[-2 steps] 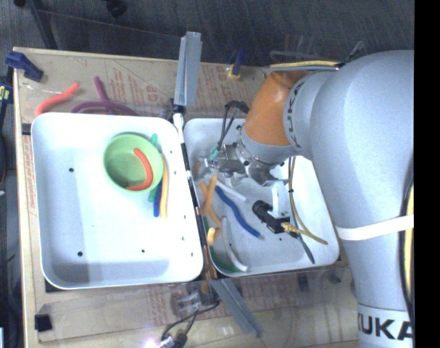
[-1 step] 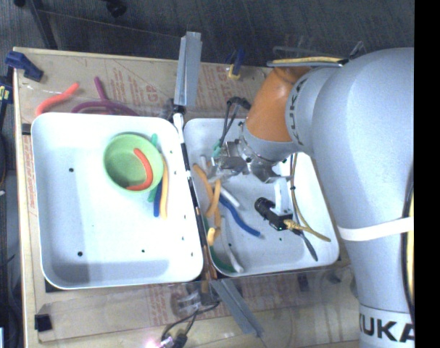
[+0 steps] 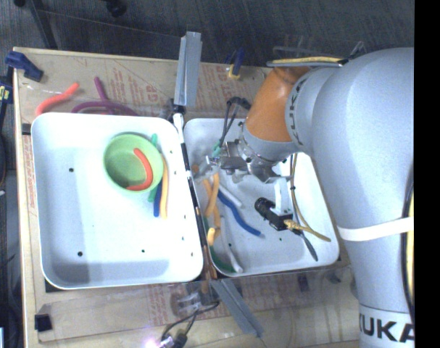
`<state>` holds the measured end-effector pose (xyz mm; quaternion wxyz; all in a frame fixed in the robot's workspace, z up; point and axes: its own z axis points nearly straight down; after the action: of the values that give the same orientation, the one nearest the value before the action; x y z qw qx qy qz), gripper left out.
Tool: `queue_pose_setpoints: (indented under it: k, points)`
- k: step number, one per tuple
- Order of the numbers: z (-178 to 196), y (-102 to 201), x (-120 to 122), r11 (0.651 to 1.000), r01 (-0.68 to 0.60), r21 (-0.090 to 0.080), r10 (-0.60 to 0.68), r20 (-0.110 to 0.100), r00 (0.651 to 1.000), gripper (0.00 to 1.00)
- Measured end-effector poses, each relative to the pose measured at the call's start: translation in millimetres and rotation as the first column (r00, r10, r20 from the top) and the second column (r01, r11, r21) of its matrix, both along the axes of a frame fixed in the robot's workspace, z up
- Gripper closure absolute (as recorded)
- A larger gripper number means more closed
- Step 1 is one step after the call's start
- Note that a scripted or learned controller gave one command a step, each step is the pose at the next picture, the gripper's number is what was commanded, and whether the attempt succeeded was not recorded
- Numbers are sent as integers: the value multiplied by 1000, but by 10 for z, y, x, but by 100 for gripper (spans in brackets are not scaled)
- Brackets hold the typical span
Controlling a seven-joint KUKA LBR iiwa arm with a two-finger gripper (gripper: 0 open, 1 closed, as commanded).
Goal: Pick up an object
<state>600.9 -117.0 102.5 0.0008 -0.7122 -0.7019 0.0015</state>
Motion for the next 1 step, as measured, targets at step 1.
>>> queue_pose_setpoints:
  k: [1]
  points:
    - [93,4,0,1000,-3,-2,3,-1,1000,100]
